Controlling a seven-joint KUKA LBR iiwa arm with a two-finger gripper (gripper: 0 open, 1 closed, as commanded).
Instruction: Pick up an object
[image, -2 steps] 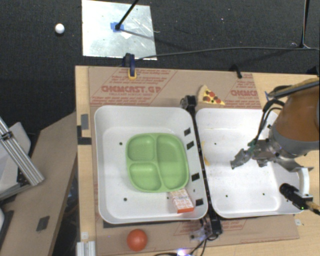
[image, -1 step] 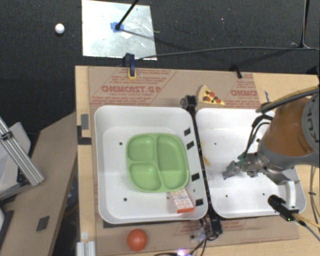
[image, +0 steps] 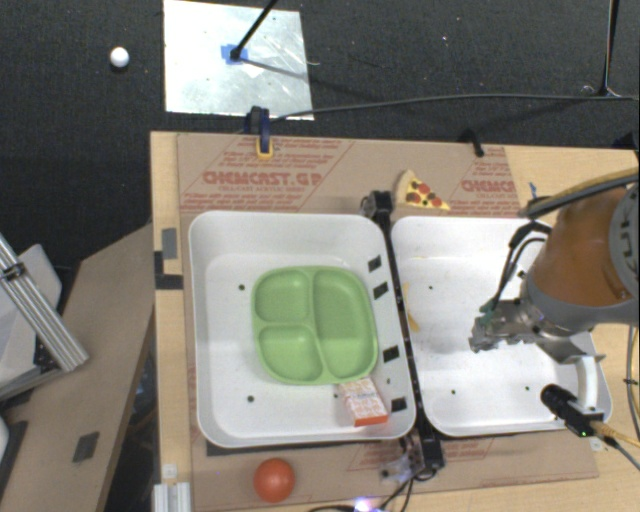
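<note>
1. The arm reached from the right over the right bin (image: 450, 400); its end effector (image: 487, 333) hung low above bare bin floor, and whether it was spread or pressed together could not be told.
2. Nothing looked lifted, so the pick seemed still undone.
3. Candidates lay in the left bin (image: 215, 300): a green divided plate (image: 313, 325) and, touching its near edge, a small red-and-white box (image: 361, 403).
4. The bins' shared wall stood between the end effector and them.
5. On the tabletop (image: 480, 470), a toy pizza slice (image: 421, 192) lay behind the bins and an orange-red ball (image: 273, 479) in front.

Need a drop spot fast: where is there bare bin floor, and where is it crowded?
Most bare floor: right bin, between the centre divider and the gripper. The left bin is crowded: green divided plate mid-floor, small red-and-white box at the near edge. Only strips along its far and left walls are bare.
</note>
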